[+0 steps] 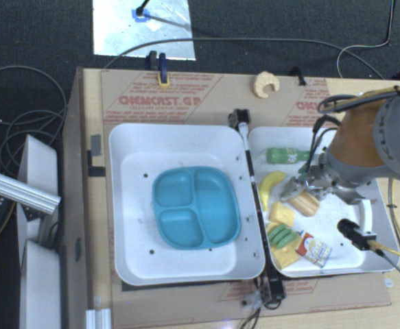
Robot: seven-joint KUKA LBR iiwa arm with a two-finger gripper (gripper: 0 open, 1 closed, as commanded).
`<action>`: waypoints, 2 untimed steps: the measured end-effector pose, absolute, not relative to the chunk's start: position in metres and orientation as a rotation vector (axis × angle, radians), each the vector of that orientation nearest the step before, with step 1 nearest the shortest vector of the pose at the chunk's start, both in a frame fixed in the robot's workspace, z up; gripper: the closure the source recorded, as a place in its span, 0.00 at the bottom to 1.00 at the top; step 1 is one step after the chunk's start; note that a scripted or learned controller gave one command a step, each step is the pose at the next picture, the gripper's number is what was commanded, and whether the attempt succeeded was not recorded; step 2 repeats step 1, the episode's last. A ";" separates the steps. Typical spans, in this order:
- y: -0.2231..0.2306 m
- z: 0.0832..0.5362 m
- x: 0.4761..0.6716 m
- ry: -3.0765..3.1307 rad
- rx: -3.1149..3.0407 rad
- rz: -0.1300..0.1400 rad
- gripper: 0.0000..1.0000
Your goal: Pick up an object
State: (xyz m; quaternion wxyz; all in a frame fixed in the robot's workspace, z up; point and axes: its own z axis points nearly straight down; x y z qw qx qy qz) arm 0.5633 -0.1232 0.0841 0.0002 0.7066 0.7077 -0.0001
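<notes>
My gripper (300,186) is down in the right bin (378,266), reaching in from the right under the grey and orange arm. Just below it lies a tan bread-like piece (304,203), very close to the gripper; I cannot make out contact. A yellow banana (269,185) lies to the gripper's left. A green bottle (287,155) lies on its side at the bin's far end. Nearer the front are a pale yellow block (282,215), a green item (280,236) on a yellow piece (287,253), and a red and white packet (314,249).
The left bin (134,149) holds a blue divided plate (195,206). A beige curved item (266,83) lies on the cardboard behind the bins. A blue and yellow clamp (162,67) sits at the bench's back edge.
</notes>
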 end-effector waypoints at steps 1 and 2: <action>-0.123 0.095 0.564 2.222 2.218 0.002 1.00; -0.123 0.095 0.564 2.222 2.218 0.002 1.00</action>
